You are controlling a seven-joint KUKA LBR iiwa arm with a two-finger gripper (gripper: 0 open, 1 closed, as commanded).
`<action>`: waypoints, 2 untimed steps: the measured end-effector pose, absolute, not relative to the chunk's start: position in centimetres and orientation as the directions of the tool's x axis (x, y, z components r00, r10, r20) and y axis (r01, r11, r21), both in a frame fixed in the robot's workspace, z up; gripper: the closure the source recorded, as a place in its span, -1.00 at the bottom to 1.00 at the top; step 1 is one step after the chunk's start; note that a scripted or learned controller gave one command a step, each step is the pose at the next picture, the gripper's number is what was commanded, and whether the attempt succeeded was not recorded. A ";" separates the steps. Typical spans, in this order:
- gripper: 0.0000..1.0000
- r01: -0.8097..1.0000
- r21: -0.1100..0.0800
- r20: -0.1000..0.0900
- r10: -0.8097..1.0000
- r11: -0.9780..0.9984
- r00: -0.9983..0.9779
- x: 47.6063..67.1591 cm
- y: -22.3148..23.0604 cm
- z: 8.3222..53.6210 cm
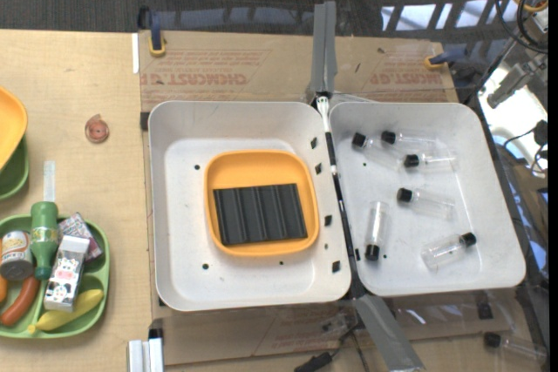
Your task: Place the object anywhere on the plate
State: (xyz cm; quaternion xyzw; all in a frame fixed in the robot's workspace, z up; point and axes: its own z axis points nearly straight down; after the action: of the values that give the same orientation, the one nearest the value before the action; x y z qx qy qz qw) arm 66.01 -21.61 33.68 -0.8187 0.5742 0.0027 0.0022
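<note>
Pre-grasp stage, I'd say: the orange plate [261, 165] with its dark ribbed insert sits in the left bin [174, 187], while all six clear vials [418, 198] with black caps lie scattered in the right bin [497, 213], well apart from the plate. Can't tell the end effector's state from this view. Next move likely calls for picking one isolated vial, e.g. the one lying near the bin divider [375, 231], then carrying it across to the plate.
</note>
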 end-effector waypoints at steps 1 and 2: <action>-1.00 -0.821 -0.004 -0.005 -0.821 -0.571 0.571 65.7 -21.2 35.8; -1.00 -0.632 -0.004 -0.003 -0.632 -0.775 0.775 66.0 -21.0 34.8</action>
State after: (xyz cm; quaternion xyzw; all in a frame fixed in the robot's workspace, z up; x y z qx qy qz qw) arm 66.04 -20.98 34.84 -0.9421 0.3353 0.0010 0.0024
